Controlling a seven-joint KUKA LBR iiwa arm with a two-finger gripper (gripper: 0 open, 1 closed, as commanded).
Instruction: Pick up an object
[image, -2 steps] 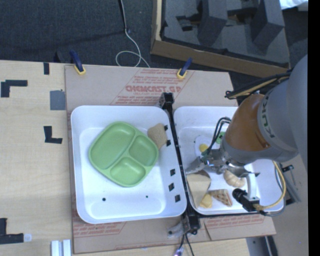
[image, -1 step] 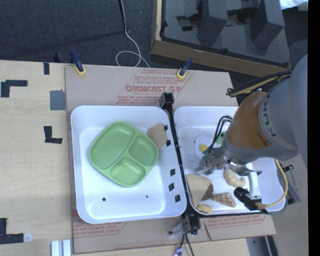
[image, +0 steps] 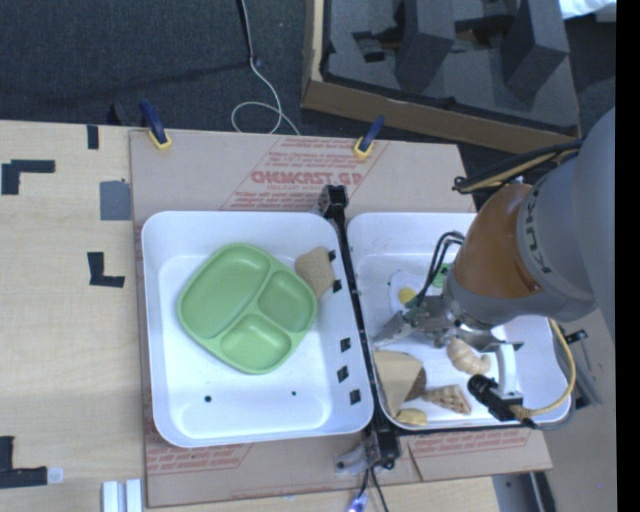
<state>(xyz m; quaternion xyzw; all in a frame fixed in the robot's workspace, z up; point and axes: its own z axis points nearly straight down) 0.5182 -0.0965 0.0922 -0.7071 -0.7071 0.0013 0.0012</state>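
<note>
My gripper (image: 405, 322) is low in the right bin (image: 372, 240), hanging under the orange wrist band near the bin's left-centre. Just below it lies a tan wedge-shaped block (image: 398, 375). A small yellow piece (image: 406, 296) sits just above the gripper. To its right, partly under the wrist, lies a pale beige lumpy object (image: 465, 355). A brownish toy food piece (image: 448, 399) and a small yellowish piece (image: 411, 416) rest by the bin's front wall. I see nothing lifted off the bin floor.
The left bin (image: 160, 300) holds a green divided plate (image: 247, 306) and a tan block (image: 316, 268) against its right wall. A black divider strip (image: 343, 290) runs between the bins. The arm's grey body covers the right bin's right side.
</note>
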